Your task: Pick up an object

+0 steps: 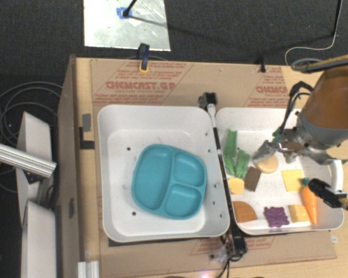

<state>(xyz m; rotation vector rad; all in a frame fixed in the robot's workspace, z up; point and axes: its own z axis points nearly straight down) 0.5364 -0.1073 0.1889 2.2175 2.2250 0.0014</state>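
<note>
My gripper (pixel 271 151) hangs low over the middle of the right bin (pixel 249 117), right above a beige round piece (pixel 268 165) and apparently touching its top edge. Just left of that piece lie a brown block (pixel 253 178) and two green pieces (pixel 236 155). A yellow slice (pixel 292 179), an orange carrot (pixel 310 204), purple grapes (pixel 276 215), a pale yellow block (pixel 298 214), a brown cookie (pixel 244 211) and a small yellow round piece (pixel 236 185) fill the bin's front half. I see nothing lifted off the bin floor.
The left bin (pixel 113 155) holds a blue divided plate (pixel 169 180). The arm's orange band and grey body cover the right bin's far right side. A black divider rail runs between the two bins.
</note>
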